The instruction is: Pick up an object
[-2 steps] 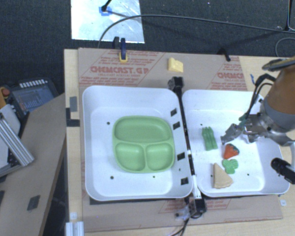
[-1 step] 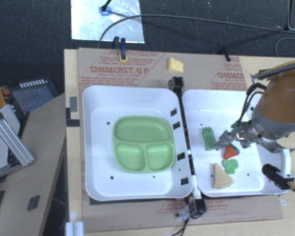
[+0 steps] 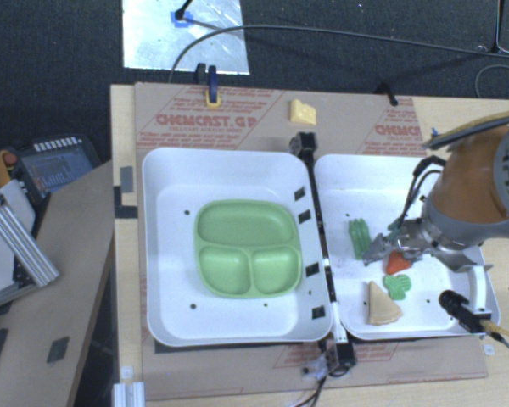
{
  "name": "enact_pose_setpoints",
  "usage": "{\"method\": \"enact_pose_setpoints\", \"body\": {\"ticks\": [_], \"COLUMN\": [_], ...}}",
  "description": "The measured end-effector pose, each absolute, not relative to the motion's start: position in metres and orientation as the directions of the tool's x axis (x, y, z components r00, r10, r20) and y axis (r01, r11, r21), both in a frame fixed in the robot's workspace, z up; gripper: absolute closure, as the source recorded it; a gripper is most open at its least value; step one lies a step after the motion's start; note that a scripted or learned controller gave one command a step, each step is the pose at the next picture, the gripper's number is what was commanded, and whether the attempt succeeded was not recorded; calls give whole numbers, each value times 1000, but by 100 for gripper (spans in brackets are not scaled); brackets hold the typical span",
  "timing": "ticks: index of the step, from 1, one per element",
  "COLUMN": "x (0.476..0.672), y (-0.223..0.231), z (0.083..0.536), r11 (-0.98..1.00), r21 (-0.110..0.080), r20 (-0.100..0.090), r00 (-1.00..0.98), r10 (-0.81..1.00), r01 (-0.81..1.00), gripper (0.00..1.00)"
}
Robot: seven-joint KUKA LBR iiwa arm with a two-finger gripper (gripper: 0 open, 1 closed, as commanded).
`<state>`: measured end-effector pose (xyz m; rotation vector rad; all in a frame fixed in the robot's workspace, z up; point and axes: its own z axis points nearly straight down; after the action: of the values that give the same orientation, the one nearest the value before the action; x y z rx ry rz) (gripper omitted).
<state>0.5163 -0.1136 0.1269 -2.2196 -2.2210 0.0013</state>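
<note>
cardboard (image 3: 237,117) lies flat on the desk (image 3: 68,253) under both bins and carries red print, "chemcast gp", read plainly at the far left; a second red print at the far right is partly cut off and cannot be read in full. a small yellow block (image 3: 303,112) sits on the cardboard between the two prints, and a yellow-and-blue clamp (image 3: 211,86) grips its far edge.

the left bin (image 3: 174,176) holds a light green divided plate (image 3: 245,248), with one wide section on the far side and two smaller ones on the near side.

the right bin (image 3: 356,185) holds the small items. a green ridged piece (image 3: 359,236) lies with its long axis running far to near, just left of the tool (image 3: 393,246). a red-orange piece (image 3: 397,264) sits right under the tool, touching or nearly touching it. a green leafy piece (image 3: 398,286) lies just near of that, and a tan wedge (image 3: 382,304) points its narrow tip toward the far side, its broad end near.

the tool is low over the red-orange piece; whether its fingers are apart or closed cannot be told, nor whether it has hold of anything.
</note>
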Motion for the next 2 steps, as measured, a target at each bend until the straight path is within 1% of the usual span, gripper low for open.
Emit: {"method": "enact_pose_setpoints", "body": {"ticks": [1, 2], "x": [516, 518], "y": [-113, -114], "z": [82, 95], "r11": [0, 2], "r21": [-2, 3], "r20": [1, 0], "r00": [0, -2], "r10": [1000, 1000], "r01": [1000, 1000], "gripper": [0, 100]}}
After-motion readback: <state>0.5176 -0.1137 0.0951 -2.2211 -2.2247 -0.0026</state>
